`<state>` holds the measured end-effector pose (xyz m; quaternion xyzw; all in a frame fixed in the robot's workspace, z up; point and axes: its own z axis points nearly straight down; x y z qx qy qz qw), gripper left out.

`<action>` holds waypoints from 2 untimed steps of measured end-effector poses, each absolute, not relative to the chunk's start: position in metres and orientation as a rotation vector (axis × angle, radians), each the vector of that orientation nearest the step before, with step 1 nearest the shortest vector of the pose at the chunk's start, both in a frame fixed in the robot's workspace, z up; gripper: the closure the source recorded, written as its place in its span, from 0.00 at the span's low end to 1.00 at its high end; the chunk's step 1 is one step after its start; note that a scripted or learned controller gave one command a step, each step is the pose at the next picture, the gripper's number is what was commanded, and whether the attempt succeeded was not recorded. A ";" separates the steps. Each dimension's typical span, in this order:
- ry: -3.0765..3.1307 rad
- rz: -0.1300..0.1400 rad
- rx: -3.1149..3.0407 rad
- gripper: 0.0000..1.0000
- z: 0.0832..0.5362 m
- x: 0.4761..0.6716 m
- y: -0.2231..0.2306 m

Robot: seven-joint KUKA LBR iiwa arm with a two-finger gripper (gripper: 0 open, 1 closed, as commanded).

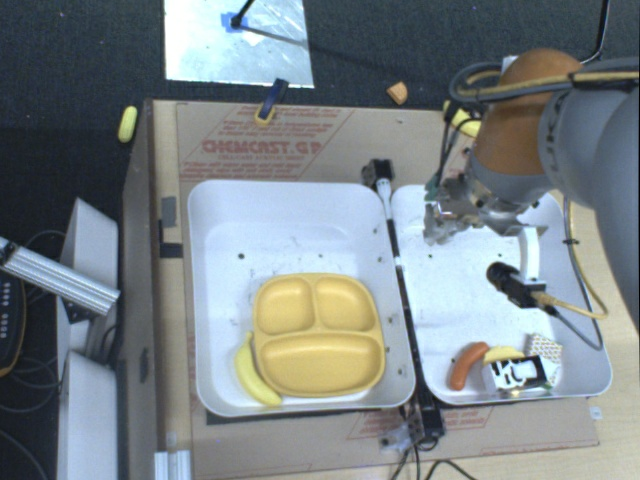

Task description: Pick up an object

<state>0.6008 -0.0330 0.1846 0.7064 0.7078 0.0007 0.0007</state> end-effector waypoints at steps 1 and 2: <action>2.221 0.002 2.218 1.00 0.210 0.601 -0.056; 2.221 0.000 2.219 1.00 0.195 0.613 -0.080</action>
